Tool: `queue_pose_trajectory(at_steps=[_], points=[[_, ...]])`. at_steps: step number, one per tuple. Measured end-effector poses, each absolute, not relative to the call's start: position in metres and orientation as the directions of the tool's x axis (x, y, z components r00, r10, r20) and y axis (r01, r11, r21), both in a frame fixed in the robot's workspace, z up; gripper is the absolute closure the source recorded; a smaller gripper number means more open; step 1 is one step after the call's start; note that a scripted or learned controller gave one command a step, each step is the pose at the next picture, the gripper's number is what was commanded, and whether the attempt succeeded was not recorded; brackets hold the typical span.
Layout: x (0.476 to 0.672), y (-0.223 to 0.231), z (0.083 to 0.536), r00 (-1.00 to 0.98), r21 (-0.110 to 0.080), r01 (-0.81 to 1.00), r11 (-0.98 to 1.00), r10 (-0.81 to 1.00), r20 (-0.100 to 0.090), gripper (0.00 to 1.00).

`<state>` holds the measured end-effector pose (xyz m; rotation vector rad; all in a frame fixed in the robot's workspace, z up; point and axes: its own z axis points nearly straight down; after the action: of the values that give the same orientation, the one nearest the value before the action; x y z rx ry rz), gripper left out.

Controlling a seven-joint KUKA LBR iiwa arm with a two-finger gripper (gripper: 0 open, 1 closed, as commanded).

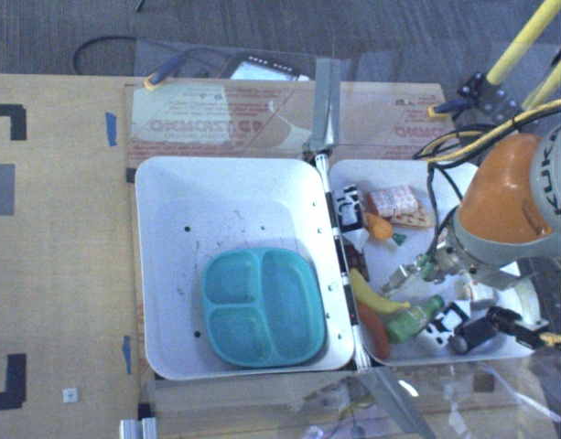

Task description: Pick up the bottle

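We see the tool [410, 274] low over the right bin [404, 174], at the end of the grey arm whose orange band [500, 195] sits above it to the right. Whether the tool is wide or narrow, we cannot tell, since its metal tip is small and blurred against the clutter. The green bottle [414, 317] lies on its side just below the tool, tilted with its neck up and to the right, apart from the tip as far as we can judge. A yellow banana [376, 295] curves just left of the tool and touches the bottle's lower end, and a red item [375, 334] lies below that along the bin's left wall. Up and to the left of the tool we see an orange piece [381, 228] and a red-and-white packet [397, 201]. Far left of the tool, the left bin [170, 208] carries a teal divided tray [262, 305]. Both bins rest on the worktop [56, 245].
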<state>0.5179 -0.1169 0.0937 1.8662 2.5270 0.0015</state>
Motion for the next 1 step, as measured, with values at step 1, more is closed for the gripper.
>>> queue_pose_trajectory(at_steps=[1], points=[[0.4818,-0.1189,0.0871,0.112,0.008,0.994,-0.112,0.994,0.002,0.0]])
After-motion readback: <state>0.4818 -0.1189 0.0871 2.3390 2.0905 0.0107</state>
